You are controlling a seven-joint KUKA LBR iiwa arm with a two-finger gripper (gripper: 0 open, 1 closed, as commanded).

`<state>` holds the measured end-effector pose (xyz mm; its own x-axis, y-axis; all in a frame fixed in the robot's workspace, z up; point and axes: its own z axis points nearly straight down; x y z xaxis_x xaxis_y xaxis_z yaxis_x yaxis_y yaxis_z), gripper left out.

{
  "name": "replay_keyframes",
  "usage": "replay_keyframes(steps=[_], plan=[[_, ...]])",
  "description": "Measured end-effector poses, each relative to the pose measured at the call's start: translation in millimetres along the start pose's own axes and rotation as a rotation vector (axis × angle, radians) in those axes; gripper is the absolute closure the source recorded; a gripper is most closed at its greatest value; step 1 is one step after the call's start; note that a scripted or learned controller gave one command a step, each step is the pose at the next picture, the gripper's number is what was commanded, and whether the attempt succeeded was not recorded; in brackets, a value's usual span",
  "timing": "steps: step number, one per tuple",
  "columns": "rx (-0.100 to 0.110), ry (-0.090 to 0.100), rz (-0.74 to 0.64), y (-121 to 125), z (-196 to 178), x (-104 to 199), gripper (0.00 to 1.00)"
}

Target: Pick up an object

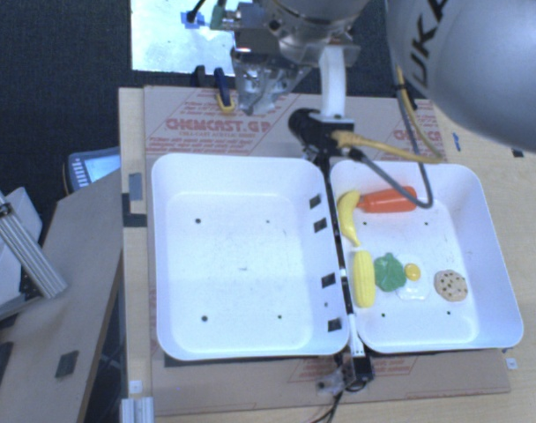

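Closest to us, at the near edge of the bench, a small tangle of wires (pixel 346 379) sits where the two bins meet. We count two white bins: the left bin (pixel 175 263) carries nothing we could pick, and the right bin (pixel 488 263) carries everything that matters. In it we count one banana (pixel 348 216) against the bin's left wall toward the far edge, one carrot (pixel 387 201) just beside it near the far edge, one corn cob (pixel 362 277) along the left wall nearer us, one green leafy piece (pixel 390 271) touching or just beside the corn, one fried egg (pixel 412 280) to its right, and one cookie (pixel 450 285) toward the near right corner. The gripper (pixel 255 86) hangs above the bench beyond the far edge of the left bin, and we cannot tell from this angle how it is set. Every candidate thus lies toward us and to the view's right of it, across the divider. The banana and corn run lengthwise from far edge to near edge, while the carrot lies across, parallel to the far edge. We judge the carrot or banana the shortest reach for the single arm.
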<state>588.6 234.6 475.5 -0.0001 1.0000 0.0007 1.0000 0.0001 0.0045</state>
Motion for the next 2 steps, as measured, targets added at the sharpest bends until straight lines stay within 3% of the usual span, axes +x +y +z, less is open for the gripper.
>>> replay_keyframes(steps=[1,2], plan=[[0.000,0.001,-0.004,-2,-12,0,1.00],[0.009,-0.001,-0.006,-60,23,0,1.00]])
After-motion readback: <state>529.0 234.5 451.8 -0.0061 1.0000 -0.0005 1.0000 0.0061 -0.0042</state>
